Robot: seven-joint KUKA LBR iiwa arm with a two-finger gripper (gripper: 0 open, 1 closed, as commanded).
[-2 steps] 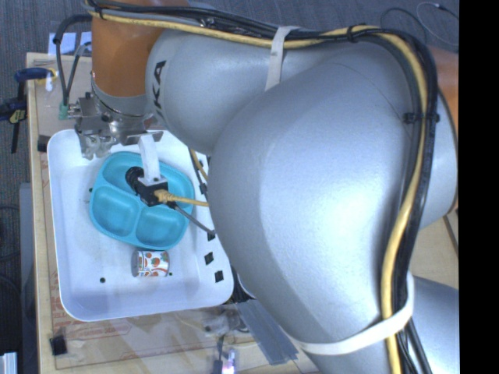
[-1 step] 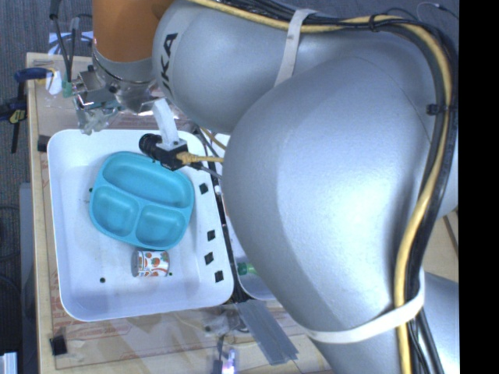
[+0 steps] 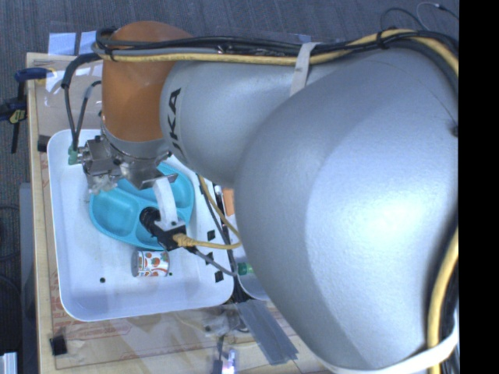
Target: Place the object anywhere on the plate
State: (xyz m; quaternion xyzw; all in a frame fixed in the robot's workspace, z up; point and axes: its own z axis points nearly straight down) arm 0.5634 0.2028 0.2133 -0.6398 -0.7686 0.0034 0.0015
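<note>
- End effector point(image 3: 117, 179) hovers over the blue plate point(image 3: 117, 216); its grip state I cannot tell.
- The small can point(image 3: 152, 264) lies at the plate's 5 o'clock, apparently ungrasped.
- Next, probably: reach that can.

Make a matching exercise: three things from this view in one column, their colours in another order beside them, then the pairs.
Things:
1. plate
2. bin
3. band above the arm's wrist

Colours:
A. white
B. orange
C. blue

Pairs: 1-C, 2-A, 3-B
</note>
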